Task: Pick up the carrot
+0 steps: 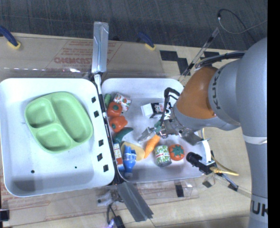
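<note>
Two white bins, with the carrot (151, 145) in the right bin (135, 87), low of centre.

The pincer (158, 128) hangs just above the carrot's upper end, its state impossible to tell. Beside the carrot sit a green can (162, 156) and a tomato (176, 152) on the right, a blue bottle (129, 161) on the left; open floor lies above it. "KUKA" reads on the arm (235, 94). The left bin (16, 175) holds a green divided plate (59, 121).

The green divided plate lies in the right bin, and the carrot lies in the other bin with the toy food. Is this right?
Not quite. The camera view shows the green divided plate in the left bin; the carrot lies in the right bin with the toy food.
</note>
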### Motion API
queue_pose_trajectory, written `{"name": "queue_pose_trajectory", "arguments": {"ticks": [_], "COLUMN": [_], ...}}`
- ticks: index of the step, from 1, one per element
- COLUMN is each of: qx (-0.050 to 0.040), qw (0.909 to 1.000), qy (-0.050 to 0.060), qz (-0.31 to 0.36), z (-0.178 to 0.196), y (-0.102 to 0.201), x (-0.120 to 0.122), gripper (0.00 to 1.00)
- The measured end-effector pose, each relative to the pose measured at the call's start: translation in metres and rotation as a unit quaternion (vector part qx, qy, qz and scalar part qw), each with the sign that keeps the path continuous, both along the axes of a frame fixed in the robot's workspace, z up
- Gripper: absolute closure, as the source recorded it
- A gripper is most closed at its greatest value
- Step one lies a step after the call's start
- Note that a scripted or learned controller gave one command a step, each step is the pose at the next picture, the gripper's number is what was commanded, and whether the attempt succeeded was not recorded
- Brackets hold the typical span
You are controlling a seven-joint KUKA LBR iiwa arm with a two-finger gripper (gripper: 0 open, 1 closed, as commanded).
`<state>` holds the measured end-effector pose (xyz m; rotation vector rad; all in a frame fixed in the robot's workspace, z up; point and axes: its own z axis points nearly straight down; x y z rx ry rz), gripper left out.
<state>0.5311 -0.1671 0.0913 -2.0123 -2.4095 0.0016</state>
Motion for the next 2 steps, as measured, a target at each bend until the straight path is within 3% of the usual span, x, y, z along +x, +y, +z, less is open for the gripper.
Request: {"name": "queue_pose_trajectory", "arguments": {"ticks": [1,2], "qx": [-0.0007,-0.0006], "qw": [1.0000,0.9956], "qy": [0.001,0.000], "qz": [0.003,-0.094], "z": [0.009,0.113], "y": [0.000,0.046], "x": [0.000,-0.002], "gripper": [1.00,1.00]}}
